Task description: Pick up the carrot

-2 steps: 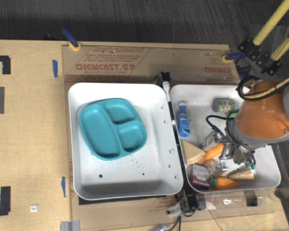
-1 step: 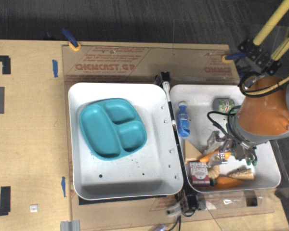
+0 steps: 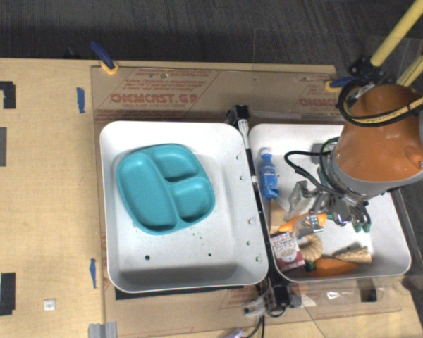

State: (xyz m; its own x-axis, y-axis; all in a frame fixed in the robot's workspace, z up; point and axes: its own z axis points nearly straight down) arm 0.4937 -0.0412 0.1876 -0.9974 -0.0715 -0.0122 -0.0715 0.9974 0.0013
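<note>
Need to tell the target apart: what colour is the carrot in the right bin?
Orange with a green stem end, the carrot lies at the bin's near edge; camera view.

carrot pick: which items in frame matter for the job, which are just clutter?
Job:
- carrot, lying at the near edge of the right bin
- claw, above the right bin's clutter

Lying about:
- teal divided plate in the left bin
- blue bottle
- small red packet
- other small pieces under the claw, too jumbled to name
</note>
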